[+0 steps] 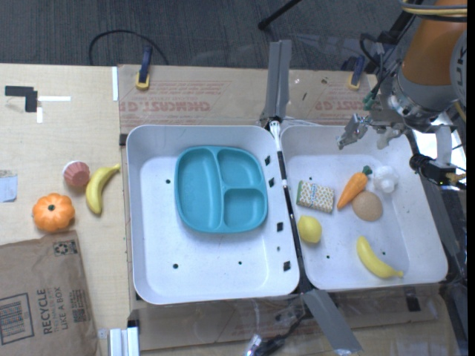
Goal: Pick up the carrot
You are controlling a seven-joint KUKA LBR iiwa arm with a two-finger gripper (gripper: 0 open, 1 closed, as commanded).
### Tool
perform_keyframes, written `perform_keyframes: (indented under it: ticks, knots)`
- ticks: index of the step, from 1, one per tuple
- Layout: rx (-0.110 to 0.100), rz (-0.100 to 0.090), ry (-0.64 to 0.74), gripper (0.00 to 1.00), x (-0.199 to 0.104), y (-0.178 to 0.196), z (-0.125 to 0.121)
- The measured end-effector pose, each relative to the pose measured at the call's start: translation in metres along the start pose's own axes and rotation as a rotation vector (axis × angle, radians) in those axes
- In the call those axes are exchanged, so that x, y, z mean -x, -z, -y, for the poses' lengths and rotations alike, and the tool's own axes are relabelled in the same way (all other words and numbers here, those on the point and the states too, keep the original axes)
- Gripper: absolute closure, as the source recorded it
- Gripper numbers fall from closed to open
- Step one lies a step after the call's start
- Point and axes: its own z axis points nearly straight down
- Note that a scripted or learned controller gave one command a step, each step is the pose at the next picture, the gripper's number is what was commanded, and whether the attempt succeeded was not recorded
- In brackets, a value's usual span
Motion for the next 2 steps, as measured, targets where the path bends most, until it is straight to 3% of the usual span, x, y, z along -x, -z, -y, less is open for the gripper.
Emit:
perform_keyframes:
  ticks: [1, 2]
  knots:
    - [0.002, 0.0, -0.022, 0.0, 0.0115, -0.1206, 0.0404]
    - [0.001, 0.0, -0.027, 1.0, 0.013, -0.1118, 0.0408]
